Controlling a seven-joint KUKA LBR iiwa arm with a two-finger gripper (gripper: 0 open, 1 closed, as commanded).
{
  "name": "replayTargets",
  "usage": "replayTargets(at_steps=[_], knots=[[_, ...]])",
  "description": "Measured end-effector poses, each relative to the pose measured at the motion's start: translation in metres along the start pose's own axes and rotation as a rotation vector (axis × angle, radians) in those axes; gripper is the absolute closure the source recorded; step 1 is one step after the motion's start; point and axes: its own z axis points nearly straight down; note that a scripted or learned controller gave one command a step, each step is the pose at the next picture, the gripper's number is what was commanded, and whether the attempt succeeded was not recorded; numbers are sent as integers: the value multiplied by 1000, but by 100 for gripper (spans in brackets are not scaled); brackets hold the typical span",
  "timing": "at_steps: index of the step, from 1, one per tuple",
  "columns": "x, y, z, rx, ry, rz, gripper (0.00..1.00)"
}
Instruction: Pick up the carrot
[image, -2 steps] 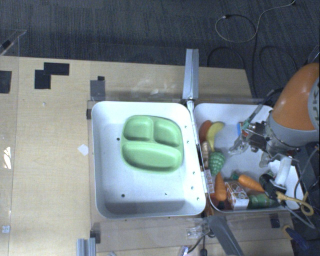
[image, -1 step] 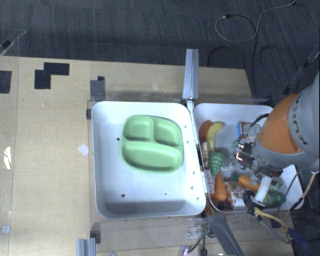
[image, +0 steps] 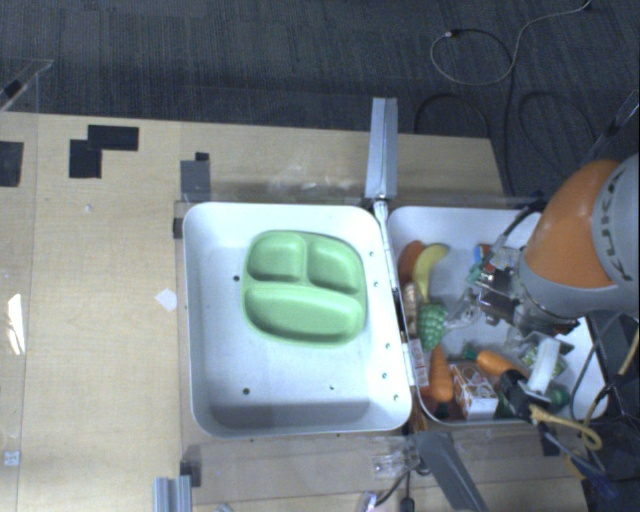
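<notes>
At the left of the frame you see bare tabletop (image: 100, 330), then the left bin (image: 215, 400) holding a green compartment tray (image: 305, 285) upside down near its middle. Past the divider, the right bin (image: 450, 215) is crowded: a yellow banana (image: 430, 265) toward the top, a green knobbly piece (image: 431, 326) below it, an orange-red piece (image: 439, 372) along the lower left wall, a small printed box (image: 472, 388), and the carrot (image: 495, 361), lying flat in the lower middle of that bin. The end effector (image: 490, 300) hangs just above and beside the carrot; you cannot tell its state from here. I judge this as the approach step, nothing grasped yet. Your next move calls for lining up over the carrot and descending without catching the box just beside it.
</notes>
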Motion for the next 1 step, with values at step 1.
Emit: replayTargets(at_steps=[1], knots=[[-27,10,87,0,0,-38,0]])
